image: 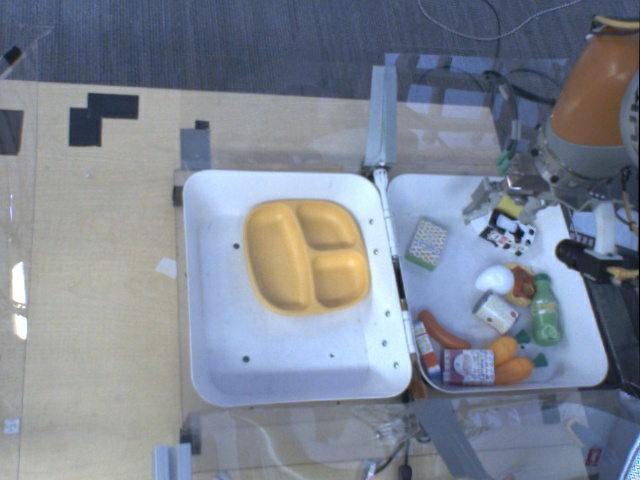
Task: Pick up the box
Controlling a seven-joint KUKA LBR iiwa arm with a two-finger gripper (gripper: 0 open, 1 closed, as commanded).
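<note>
In the right bin (590, 373), a small green-and-white patterned box (427, 243) lies flat near the left wall. A black-and-white patterned box (508, 234) with a yellow end lies at the back of the bin. A red and white carton (468, 366) rests against the front wall. My gripper (505, 202) hangs over the back of this bin, directly above the black-and-white box, with its fingers (479, 199) spread to either side of the box's yellow end. The fingers look open and are not closed on anything.
The left bin (215, 368) holds a yellow divided tray (305, 254). Crowded at the right bin's front right are a white egg (493, 279), a small can (496, 313), a green bottle (545, 311), a red sausage (443, 330) and orange pieces (512, 370).
</note>
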